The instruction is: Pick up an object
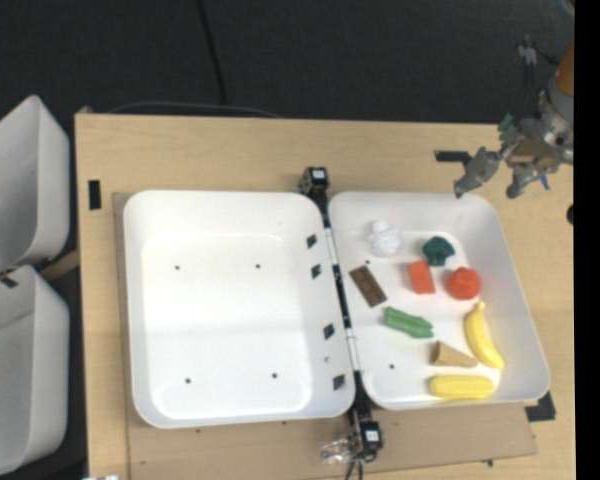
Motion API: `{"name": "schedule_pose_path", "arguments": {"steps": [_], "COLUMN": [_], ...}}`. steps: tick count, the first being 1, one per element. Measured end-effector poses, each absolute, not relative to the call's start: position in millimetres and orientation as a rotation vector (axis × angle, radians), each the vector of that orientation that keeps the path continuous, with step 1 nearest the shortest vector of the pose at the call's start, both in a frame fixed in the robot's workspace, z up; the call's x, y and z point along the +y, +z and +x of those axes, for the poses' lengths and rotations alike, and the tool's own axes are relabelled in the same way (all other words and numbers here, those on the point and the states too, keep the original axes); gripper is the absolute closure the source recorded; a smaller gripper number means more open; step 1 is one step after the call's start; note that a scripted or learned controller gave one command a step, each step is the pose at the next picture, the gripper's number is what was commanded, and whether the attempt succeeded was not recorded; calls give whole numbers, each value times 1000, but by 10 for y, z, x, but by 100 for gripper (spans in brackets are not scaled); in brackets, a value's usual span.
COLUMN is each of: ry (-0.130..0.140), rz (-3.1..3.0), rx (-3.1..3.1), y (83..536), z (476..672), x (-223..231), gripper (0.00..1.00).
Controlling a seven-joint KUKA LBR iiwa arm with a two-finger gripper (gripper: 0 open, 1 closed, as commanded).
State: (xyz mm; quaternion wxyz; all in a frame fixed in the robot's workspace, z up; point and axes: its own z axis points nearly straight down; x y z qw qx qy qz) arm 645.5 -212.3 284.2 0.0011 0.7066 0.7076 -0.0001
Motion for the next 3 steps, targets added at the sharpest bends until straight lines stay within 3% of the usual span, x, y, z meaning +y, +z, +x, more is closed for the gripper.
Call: {"name": "schedule_pose_path", "arguments": {"steps": [1, 2, 3], "ry": [-7, -5, 0], "rz": [2224, 2220, 2216], "rx": [2221, 2230, 2228], "y": [1675, 964, 1010], "z": [6480, 6365, 6141], "x": [-2299, -1850, -1233], "gripper": [0, 0, 0]}}
